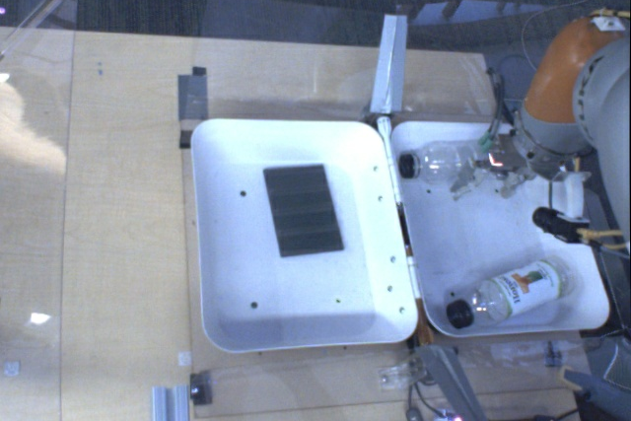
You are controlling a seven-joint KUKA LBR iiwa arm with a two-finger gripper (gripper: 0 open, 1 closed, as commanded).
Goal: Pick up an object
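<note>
Now L bin [212,311] holds dark ridged slab [303,209]; R bin [592,311] holds clear bottle [434,161] at far edge plus labelled bottle [513,291] near front; pincer [483,178] spread beside clear bottle, gripping nothing.

dark ribbed rectangular pad [304,209] lying flat mid-frame, slightly tilted, small clear bottle [434,161] with black cap on its side right of center, bigger labelled clear bottle [511,291] on its side lower right, black cap pointing left

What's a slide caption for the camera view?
Tool beside a clear bottle in the right bin; dark slab in the left bin.
</note>
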